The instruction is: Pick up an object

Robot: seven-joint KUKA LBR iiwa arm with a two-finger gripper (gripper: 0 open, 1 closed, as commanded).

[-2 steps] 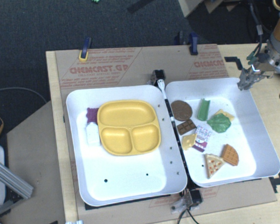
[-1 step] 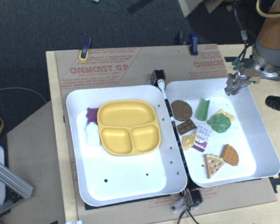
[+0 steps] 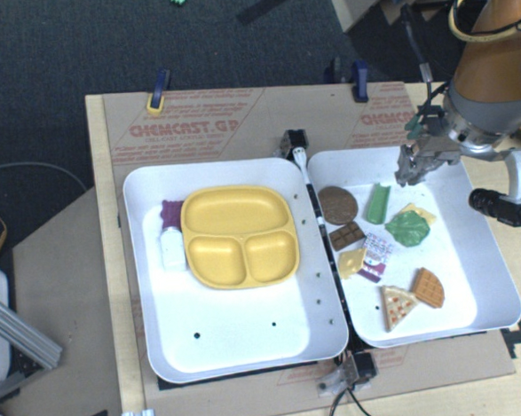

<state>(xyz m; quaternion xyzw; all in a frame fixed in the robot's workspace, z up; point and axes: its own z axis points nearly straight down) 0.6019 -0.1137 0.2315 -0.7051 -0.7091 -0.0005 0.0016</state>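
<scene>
Nothing had been picked up: the end effector (image 3: 411, 172) hung at the right bin's (image 3: 493, 295) upper edge, right of frame, carrying nothing; how wide it stood was unclear. Nearest lay a green stick (image 3: 378, 203) and crinkled lettuce (image 3: 408, 228), both glossy plastic. A smooth yellow tray (image 3: 238, 234) filled the left bin (image 3: 152, 308).

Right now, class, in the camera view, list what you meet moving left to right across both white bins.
Small white bottle → yellow three-compartment plastic tray → round brown cookie → green rectangular block → green leafy lettuce toy → the arm's gripper.
</scene>
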